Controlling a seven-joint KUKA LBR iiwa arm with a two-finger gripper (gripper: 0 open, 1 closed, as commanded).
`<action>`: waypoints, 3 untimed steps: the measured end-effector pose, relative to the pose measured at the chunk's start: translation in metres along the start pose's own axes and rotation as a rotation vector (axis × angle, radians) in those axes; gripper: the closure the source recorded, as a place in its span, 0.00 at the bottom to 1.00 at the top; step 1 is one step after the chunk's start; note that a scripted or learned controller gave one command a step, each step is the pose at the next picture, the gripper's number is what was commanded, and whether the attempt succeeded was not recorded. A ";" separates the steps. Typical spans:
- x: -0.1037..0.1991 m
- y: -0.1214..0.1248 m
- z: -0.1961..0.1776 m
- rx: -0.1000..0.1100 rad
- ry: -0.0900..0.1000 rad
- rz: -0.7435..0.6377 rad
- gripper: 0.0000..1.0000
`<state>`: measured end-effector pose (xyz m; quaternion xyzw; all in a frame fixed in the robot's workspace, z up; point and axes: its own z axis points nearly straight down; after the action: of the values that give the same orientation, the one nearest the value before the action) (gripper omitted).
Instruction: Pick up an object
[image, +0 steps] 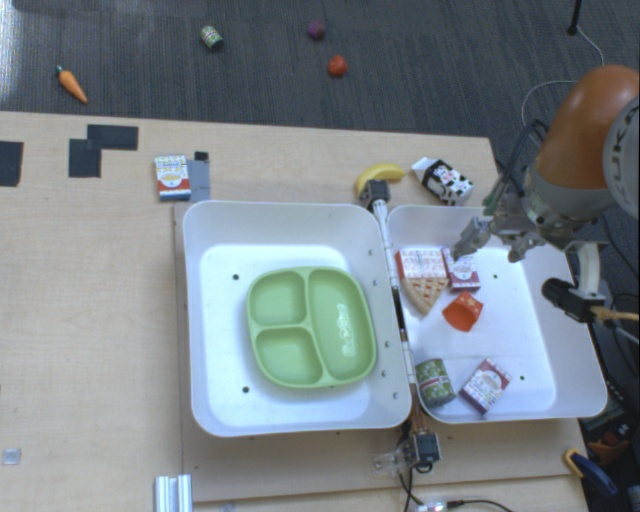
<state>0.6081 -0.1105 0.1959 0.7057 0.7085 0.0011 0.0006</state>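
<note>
The right bin (540, 330) holds several small items: a red-and-white carton (420, 265), a waffle wedge (425, 293), a small red box (463, 275), an orange cup (462, 313), a green can (433, 382) and a maroon packet (486, 385). My gripper (494, 243) hangs over the bin's upper part, just right of the small red box. Its two fingers are spread apart and nothing sits between them. The orange-banded arm (595, 115) reaches in from the upper right.
The left bin (215, 300) carries a green divided plate (310, 327). Behind the bins lie a banana (378, 178), a black-and-white spotted toy (443, 180) and a small carton (173, 177). A carrot (70, 83) and other small toys lie on the dark floor beyond.
</note>
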 end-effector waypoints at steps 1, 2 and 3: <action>0.000 -0.053 0.100 0.002 0.000 0.002 0.00; 0.000 -0.051 0.089 -0.004 0.000 0.001 1.00; 0.000 -0.051 0.089 -0.003 0.000 0.000 0.00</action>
<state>0.5576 -0.1105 0.1066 0.7058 0.7084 0.0022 0.0019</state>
